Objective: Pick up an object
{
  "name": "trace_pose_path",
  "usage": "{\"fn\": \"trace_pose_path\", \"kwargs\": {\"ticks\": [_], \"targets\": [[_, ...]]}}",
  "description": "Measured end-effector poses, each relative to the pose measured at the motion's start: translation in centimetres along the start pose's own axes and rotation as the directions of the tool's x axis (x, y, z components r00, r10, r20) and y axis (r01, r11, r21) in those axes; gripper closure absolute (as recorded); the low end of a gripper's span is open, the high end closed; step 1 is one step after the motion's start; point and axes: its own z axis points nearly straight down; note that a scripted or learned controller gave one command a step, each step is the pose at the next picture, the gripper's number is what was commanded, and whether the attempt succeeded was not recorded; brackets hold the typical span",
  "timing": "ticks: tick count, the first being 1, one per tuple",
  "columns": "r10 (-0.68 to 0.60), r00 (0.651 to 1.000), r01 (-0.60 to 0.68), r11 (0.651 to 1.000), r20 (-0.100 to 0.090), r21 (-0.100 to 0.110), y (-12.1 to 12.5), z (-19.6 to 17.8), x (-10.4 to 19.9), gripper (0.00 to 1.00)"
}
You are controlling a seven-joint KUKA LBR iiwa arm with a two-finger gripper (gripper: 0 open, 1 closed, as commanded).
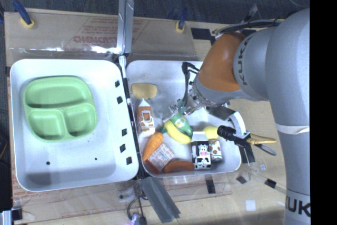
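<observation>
Grey arm [274,60] overhead — banana [178,133] lying diagonally, upper-left to lower-right.

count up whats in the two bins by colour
Green: 2, the divided tray in the left bin and the green-and-yellow item in the right bin
Orange: 2, the carrot and the small carton
Tan: 1, the bread piece
Brown: 1, the sausage
Black and white: 1, the cow-print box
Total: 7 that I can make out
</observation>
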Motion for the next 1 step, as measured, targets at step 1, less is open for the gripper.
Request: {"fn": "trace_pose_path", "kwargs": {"ticks": [1], "targets": [[-0.175,0.984,0.175,0.984,-0.001,0.0,8.01,-13.66,14.78,1.0]]}}
